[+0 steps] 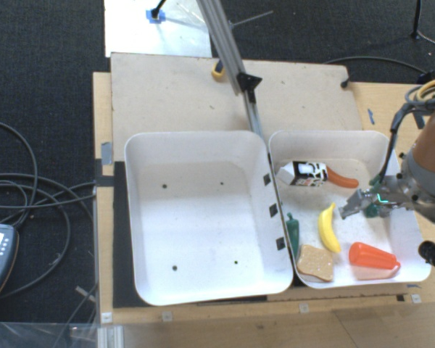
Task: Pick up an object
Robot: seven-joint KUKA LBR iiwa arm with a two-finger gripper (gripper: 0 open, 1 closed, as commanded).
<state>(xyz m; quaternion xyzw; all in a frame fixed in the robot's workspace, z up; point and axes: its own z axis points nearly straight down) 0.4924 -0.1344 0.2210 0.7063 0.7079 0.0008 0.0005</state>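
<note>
The right bin holds a yellow banana, a slice of toast, a red-orange pepper-shaped piece, a green item by the left wall, a black-and-white carton and an orange carrot-like piece. My gripper hangs over the bin's right half, just right of the banana and above the red piece. Nothing shows between its fingers, which look spread.
The left bin has only small dark specks on its floor. A grey rod slants down from the top to the divider between the bins. Cables and a tablet lie on the floor at left.
</note>
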